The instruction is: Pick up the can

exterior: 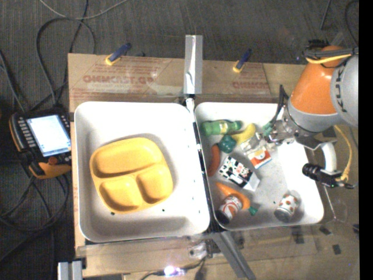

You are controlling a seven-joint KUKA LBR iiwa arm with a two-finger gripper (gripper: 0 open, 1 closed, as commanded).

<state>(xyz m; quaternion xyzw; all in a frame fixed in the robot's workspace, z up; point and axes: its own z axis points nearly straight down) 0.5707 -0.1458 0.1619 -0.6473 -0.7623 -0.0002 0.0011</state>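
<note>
Two cans lie near the front wall of the right bin (315, 214). A red and white can (231, 207) rests on its side at the front left. A silver can with a patterned label (287, 206) sits at the front right. My gripper (273, 134) hangs over the back of this bin, under the orange wrist band, just above a small orange and white carton (260, 156). It is well apart from both cans, and its tip is hidden among the clutter.
The right bin also holds a green bottle (222, 126), a yellow piece (248, 132), an orange carrot (214, 156), a black and white box (236, 171) and another carrot (234, 191). A yellow divided tray (133, 172) lies in the left bin (84, 214).
</note>
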